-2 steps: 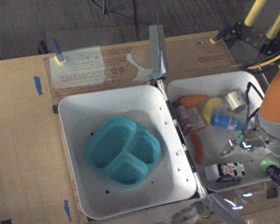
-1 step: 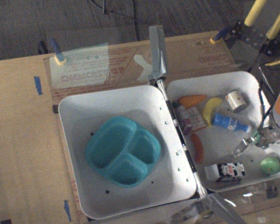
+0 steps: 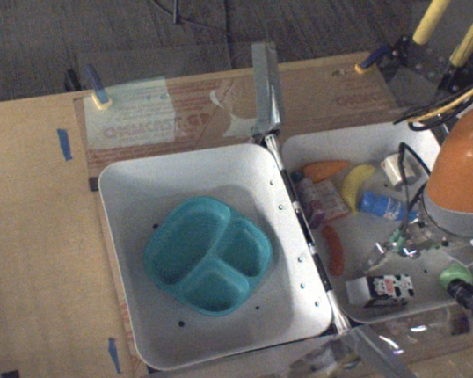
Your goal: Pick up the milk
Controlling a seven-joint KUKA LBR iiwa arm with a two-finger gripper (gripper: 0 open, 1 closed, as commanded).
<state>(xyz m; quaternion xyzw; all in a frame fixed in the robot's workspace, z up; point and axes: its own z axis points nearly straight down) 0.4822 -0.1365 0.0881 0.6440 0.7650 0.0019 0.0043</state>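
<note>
The milk (image 3: 384, 287) is a small white carton with black cow patches, lying on its side near the front edge of the right bin (image 3: 405, 132). My gripper (image 3: 399, 244) hangs over the middle of that bin, a little behind the milk and slightly to its right, with a gap between them. Nothing shows in its grasp. The arm's orange band (image 3: 470, 175) comes in from the right and hides the bin's right side.
Around the gripper in the right bin lie a pink carton (image 3: 321, 201), a carrot (image 3: 327, 168), a yellow fruit (image 3: 358, 182), a blue bottle (image 3: 381, 203), a red sausage (image 3: 332, 248) and a green item (image 3: 454, 275). A teal divided plate (image 3: 209, 255) fills the left bin (image 3: 130, 191).
</note>
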